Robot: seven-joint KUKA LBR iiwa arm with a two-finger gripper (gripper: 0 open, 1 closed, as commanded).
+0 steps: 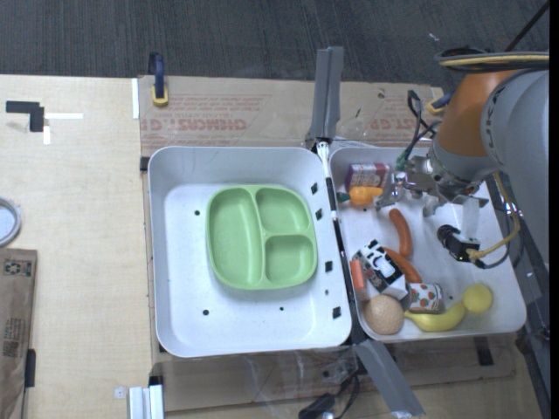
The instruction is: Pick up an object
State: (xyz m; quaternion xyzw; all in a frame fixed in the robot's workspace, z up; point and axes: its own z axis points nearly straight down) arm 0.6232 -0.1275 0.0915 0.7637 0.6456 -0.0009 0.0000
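My gripper [412,188] hangs over the back of the right bin [505,319], under the orange band of the arm [467,103]. Just to its left lie an orange fruit [363,196] and a purple can [367,175]. A red sausage [400,230] lies just below the gripper, apart from it. Nothing shows as held.
Further forward in the right bin are a black-and-white toy [380,264], a second sausage [406,267], a small red-and-white can [424,297], a brown ball [383,314], a banana [437,320] and a lemon [478,298]. The left bin [175,260] holds a green divided plate [260,236].
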